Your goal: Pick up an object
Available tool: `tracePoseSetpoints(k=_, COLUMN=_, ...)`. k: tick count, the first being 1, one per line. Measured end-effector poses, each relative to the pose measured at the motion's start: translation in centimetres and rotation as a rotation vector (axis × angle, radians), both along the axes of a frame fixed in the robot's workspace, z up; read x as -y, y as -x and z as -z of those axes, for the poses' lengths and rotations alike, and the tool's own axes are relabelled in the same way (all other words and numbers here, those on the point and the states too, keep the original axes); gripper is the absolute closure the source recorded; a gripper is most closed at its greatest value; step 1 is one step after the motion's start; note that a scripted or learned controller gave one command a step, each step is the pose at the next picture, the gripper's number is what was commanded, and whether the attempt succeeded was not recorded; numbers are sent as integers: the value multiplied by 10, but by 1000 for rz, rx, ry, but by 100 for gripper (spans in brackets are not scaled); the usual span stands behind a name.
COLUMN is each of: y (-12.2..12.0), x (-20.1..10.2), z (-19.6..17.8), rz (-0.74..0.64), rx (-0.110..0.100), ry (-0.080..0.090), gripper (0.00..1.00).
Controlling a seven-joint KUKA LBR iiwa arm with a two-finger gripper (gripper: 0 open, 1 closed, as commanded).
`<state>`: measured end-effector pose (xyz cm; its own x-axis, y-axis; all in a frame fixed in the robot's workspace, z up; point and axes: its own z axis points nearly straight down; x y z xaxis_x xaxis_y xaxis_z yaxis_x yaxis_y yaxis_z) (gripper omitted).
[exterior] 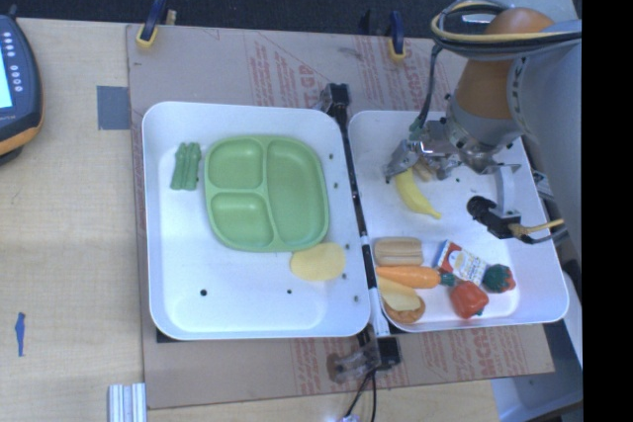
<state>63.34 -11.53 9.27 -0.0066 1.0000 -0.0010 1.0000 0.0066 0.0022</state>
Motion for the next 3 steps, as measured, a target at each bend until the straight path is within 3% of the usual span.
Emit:
tracePoseSetpoints(k=1, y=7, x=-10, z=1, rz=0, rx=-8, ry=-2, gripper=0)
tracePoseSetpoints(k=2, y=7, x=-8, z=-10, rz=-2, rx=-9, ry=-1, gripper=100)
tracePoseSetpoints(k=3, y=84, x=-63, z=-104, rz=-3, rx=-3, ry=-4, gripper=100)
